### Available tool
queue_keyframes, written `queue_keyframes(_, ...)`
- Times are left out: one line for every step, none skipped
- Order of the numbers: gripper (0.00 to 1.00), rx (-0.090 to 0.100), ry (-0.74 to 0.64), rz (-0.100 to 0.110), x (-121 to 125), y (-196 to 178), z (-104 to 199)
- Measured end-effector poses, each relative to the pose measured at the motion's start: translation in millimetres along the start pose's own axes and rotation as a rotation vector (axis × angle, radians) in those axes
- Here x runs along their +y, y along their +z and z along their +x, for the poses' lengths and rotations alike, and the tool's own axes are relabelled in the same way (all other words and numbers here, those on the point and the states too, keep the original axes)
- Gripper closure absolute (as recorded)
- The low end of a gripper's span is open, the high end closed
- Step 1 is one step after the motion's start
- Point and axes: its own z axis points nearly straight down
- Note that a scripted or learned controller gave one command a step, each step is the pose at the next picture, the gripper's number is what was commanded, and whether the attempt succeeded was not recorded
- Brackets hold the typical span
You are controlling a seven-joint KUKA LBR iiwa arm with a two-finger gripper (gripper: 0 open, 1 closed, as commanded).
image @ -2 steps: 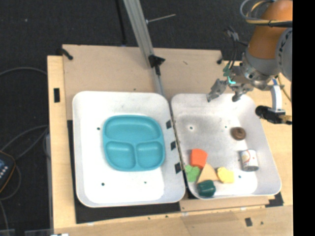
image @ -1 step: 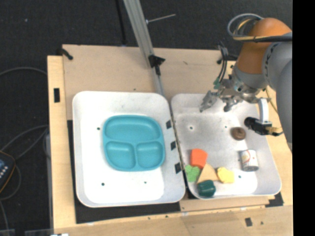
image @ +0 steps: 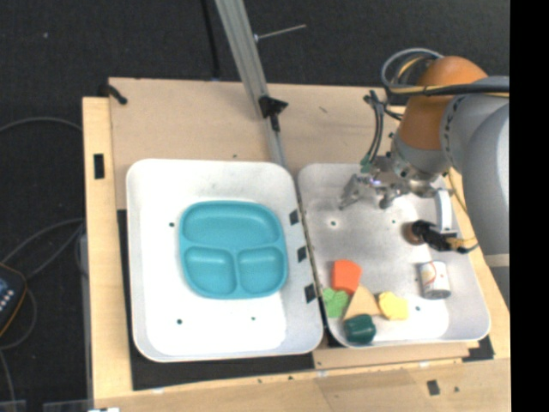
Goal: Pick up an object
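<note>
My gripper (image: 367,194) hangs over the far part of the right bin (image: 326,187), open, with nothing between its fingers. The objects lie apart from it, toward the bin's near edge. An orange block (image: 346,275) is closest to the gripper. Below it sit a light green piece (image: 334,301), a tan wedge (image: 364,300), a yellow piece (image: 394,305) and a dark green piece (image: 360,328), packed close together. A small white and red can (image: 433,278) lies on its side near the bin's right wall.
The left bin (image: 146,230) holds a teal divided plate (image: 232,249). A slanted metal rail (image: 244,50) comes down to the gap between the bins at the back. The bare bin floor (image: 377,239) separates the gripper from the objects.
</note>
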Motion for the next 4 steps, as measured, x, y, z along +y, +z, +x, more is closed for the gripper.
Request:
queue_keyframes(1.00, -0.003, -0.002, -0.009, 2.3, -15.7, -1.2)
queue_keyframes(1.00, 0.001, 0.000, -0.010, -2.3, -62.6, -5.4)
queue_keyframes(1.00, 0.001, -0.002, -0.011, -3.1, -107.7, -3.5)
queue_keyframes(1.00, 0.001, -0.003, -0.011, -2.1, -147.5, -4.9)
